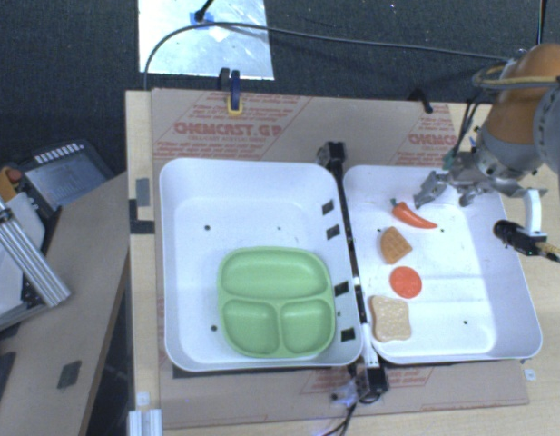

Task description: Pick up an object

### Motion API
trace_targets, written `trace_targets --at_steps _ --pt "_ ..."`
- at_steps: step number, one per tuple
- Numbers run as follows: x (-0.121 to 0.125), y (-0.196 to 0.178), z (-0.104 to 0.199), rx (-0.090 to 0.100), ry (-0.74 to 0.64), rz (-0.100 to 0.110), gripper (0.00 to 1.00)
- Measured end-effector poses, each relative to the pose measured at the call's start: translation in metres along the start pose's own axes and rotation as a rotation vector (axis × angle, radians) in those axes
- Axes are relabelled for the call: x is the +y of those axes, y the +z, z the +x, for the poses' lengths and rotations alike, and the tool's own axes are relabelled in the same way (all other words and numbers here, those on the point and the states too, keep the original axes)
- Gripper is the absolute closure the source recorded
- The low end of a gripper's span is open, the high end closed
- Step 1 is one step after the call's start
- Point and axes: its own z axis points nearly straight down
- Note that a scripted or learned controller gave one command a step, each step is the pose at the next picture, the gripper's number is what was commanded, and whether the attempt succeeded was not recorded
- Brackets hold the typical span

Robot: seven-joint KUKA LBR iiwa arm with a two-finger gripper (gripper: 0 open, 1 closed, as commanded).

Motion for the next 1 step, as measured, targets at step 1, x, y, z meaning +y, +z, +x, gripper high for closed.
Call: trace_targets --at_steps 1 --pt "0.0046 0.0413 -0.0011 -0.003 0.000 -0.014 0.00"
